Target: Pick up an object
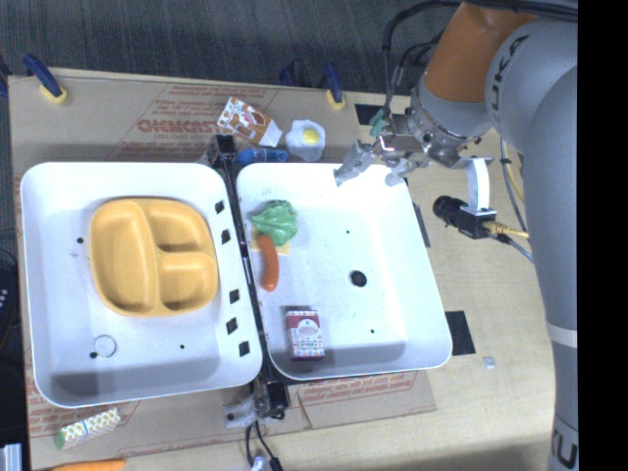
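Objects for picking are lying in the right bin (417, 302), all of them below and to the left of the fingers (349, 170): a green lettuce piece (276, 221) nearest, an orange carrot (267, 263) just under it, and a red box (305, 333) furthest down, near the bin's front wall. A small dark spot (358, 280) is sitting on the bin floor almost straight below the fingers.

The gripper (373, 168) is hanging over the bin's upper rim with its two fingers spread apart and nothing between them. They are pointing left and slightly down, well apart from every object.

Further left of the fingers, the other bin (44, 263) is holding a yellow tray (154, 255). Up and to the left of the fingers, outside the bins, a yellow-and-white egg toy (306, 137), a blue item (261, 154) and a printed packet (240, 119) are resting on the cardboard (147, 116).
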Available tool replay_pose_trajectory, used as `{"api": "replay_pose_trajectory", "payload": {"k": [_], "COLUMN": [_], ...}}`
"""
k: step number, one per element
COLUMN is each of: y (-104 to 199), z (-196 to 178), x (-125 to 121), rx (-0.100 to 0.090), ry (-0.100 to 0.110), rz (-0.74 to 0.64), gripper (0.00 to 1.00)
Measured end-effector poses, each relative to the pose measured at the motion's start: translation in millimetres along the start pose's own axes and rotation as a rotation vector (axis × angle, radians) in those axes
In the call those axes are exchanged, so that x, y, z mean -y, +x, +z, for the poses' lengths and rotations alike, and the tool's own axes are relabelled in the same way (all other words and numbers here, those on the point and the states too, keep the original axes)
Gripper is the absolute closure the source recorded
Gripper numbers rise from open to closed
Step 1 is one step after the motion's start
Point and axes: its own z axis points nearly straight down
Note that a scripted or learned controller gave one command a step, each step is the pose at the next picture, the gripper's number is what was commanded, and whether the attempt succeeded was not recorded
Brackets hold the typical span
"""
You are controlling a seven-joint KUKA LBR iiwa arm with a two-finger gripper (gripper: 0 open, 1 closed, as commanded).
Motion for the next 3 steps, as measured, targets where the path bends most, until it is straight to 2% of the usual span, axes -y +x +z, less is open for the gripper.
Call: {"api": "replay_pose_trajectory", "payload": {"k": [1, 2, 3], "y": [45.3, 45.8, 106.1], "z": [165.3, 150.8, 64.0], "x": [-4.9, -7.3, 34.8], "rx": [-0.001, -0.002, -0.001], "ry": [0.001, -0.002, -0.002], "rz": [-0.018, -0.023, -0.028], "gripper": [0.00, 1.00, 1.00]}}
